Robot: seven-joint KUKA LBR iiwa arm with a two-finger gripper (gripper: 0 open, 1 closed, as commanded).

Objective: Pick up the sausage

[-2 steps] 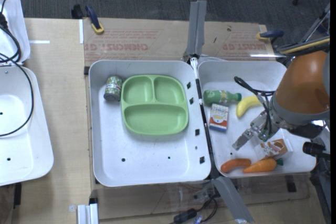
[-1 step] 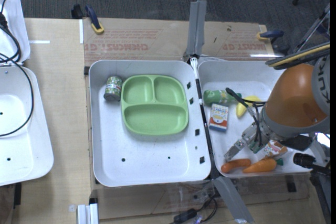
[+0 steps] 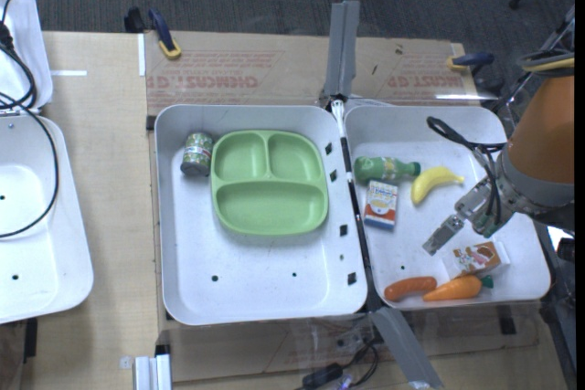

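Observation:
The sausage (image 3: 409, 288) is a short reddish-orange link lying along the near edge of the right bin (image 3: 416, 196). Its right end touches an orange carrot (image 3: 454, 289). My gripper (image 3: 446, 228) hangs over the right bin, above and to the right of the sausage and apart from it. It is open and nothing is between its fingers. The grey wrist and the orange band reach in from the right.
In the right bin lie a green bottle (image 3: 385, 167), a yellow banana (image 3: 434, 182), a small red and white carton (image 3: 381, 204) and a snack box (image 3: 476, 259) close under the gripper. The left bin (image 3: 183, 269) holds a green divided plate (image 3: 270, 182) and a small can (image 3: 196, 152).

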